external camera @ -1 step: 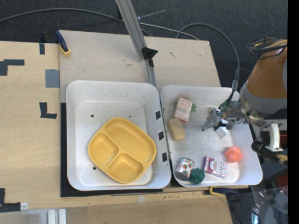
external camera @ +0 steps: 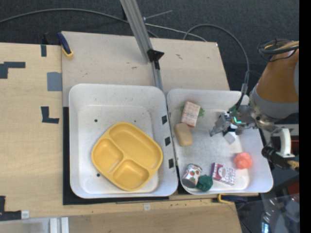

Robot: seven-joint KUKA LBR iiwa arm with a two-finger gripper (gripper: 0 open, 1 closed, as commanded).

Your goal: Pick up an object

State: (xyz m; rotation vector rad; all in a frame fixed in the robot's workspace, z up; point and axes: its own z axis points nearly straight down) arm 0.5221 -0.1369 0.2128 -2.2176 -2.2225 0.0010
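My gripper hangs over the middle of the right bin, reaching in from the right. Nothing shows between its fingers. To its left lie a tan bread-like block and a small pink and green carton. An orange ball rests below and to the right of the gripper. Along the bin's front edge sit a maroon and white packet, a green lump and a round red and white item.
The left bin holds a yellow divided plate. A metal pole slants up from between the bins at the back. Cables run over the dark floor behind the bench.
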